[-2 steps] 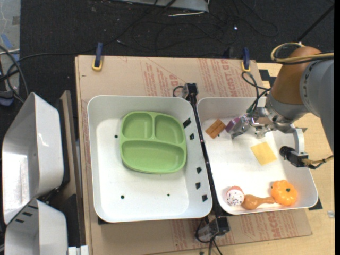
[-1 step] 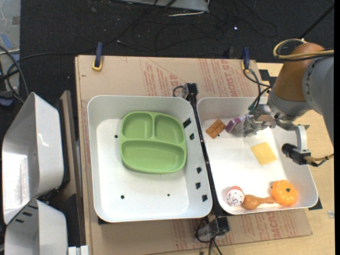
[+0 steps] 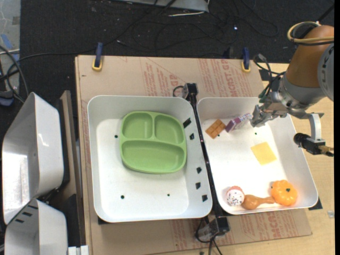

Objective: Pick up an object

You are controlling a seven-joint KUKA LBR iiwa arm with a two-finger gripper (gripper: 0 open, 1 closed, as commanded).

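Purple is what I see nearest the gripper: a small purple object lies at the back of the right bin, just beside the tip, with a brown cracker-like piece next to it. Whether the fingers are wide or narrow I cannot tell. A green divided plate sits in the left bin.

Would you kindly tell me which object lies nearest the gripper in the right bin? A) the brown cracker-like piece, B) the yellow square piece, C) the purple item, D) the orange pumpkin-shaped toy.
C: the purple item lies right beside the gripper at the bin's far side, while the others sit farther off.
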